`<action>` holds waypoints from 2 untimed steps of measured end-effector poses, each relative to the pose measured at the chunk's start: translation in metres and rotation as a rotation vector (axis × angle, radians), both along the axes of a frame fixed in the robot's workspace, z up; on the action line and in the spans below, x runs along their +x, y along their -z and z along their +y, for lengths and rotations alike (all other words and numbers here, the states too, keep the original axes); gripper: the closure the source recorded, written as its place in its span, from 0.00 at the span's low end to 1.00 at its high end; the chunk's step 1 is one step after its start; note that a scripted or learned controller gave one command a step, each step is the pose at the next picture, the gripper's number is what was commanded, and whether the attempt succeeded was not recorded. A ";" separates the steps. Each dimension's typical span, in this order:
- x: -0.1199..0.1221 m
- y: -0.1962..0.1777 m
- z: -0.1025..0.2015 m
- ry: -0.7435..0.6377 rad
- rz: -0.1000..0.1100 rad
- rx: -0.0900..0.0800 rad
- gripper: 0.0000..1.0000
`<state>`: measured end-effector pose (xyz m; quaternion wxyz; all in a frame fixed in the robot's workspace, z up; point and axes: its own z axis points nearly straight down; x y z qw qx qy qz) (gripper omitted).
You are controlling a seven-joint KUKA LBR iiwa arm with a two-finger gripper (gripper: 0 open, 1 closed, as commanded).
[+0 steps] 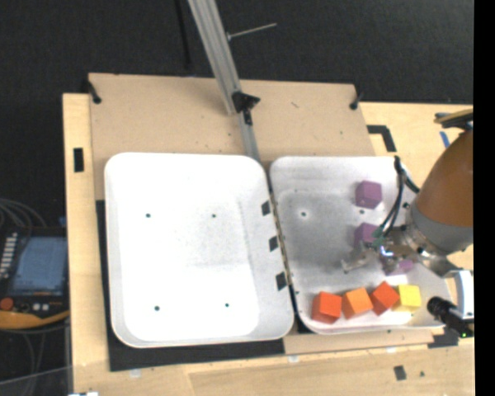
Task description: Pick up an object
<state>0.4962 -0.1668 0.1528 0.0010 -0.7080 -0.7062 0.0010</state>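
Note:
The right bin holds several small blocks. A purple block lies near its far right side, and a second purple block sits just below it. Along the near edge stand a red-orange block, an orange block, a red block and a yellow block in a row. My gripper hangs low over the right part of this bin, right beside the second purple block and above the row. A purple patch shows under the wrist.
The left bin lies beside the right one. A slanted metal pole rises from behind the bins. The arm's grey and orange body covers the right bin's right edge. A screen device sits off the bench at the left.

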 end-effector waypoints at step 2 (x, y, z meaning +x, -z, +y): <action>0.002 0.039 -0.002 0.007 -0.009 -0.003 1.00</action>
